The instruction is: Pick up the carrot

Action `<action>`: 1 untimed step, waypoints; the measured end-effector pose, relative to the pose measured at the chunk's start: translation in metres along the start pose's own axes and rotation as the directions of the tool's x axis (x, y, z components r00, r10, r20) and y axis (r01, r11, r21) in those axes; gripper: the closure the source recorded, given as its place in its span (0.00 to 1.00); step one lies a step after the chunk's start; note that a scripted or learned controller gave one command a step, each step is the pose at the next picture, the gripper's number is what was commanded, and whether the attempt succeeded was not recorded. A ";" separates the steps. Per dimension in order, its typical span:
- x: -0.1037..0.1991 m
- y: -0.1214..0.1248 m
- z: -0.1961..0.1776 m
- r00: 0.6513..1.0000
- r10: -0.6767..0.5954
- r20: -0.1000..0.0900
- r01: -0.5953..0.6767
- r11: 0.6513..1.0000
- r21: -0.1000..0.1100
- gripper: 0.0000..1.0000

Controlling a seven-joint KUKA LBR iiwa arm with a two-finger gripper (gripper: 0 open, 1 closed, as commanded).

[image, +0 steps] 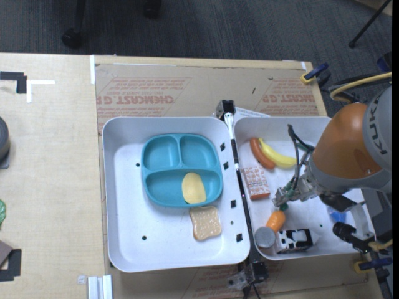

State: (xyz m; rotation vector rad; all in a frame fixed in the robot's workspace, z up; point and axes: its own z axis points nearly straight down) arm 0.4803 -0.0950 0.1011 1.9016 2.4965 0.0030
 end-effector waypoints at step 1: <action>0.000 0.000 0.000 1.000 -0.001 -0.001 0.001 1.000 0.001 0.00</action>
